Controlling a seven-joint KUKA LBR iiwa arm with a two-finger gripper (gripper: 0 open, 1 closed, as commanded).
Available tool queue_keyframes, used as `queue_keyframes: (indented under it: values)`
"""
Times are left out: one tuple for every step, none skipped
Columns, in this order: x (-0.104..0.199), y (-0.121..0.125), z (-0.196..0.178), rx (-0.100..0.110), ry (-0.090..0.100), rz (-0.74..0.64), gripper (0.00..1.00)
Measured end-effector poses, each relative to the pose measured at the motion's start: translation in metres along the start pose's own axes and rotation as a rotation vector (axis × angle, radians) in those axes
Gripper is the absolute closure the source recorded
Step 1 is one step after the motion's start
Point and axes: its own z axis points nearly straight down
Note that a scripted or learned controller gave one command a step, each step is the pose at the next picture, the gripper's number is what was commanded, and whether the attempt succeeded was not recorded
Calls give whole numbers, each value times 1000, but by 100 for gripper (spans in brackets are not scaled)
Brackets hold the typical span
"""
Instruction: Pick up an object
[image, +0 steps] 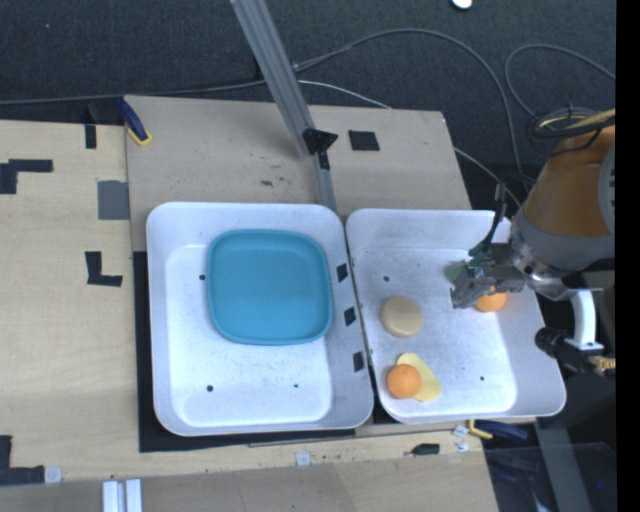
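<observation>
Nearest the front edge of the right bin (520, 400) lies an orange ball (402, 381) touching a pale yellow piece (424, 380), with a tan round object (402, 316) just behind them. Toward that bin's right edge, the gripper (470, 286) is low beside a second orange object (491, 301); whether it grips it cannot be told. A blue plate (269, 286) sits in the left bin (180, 400).

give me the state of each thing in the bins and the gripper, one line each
blue plate: flat in the left bin, nothing on it
beige round piece: loose on the right bin floor, untouched
orange ball: resting against a yellow piece near the front edge
second orange thing: partly hidden under the gripper, grip unclear
gripper: low in the right bin, over the second orange thing
</observation>
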Motion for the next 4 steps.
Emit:
queue_keyframes:
  values:
    - [45,-1,4,1,0,0,100]
    - [91,3,9,1,0,0,100]
    - [144,4,-6,1,0,-1,100]
    - [206,4,-2,2,0,-2,100]
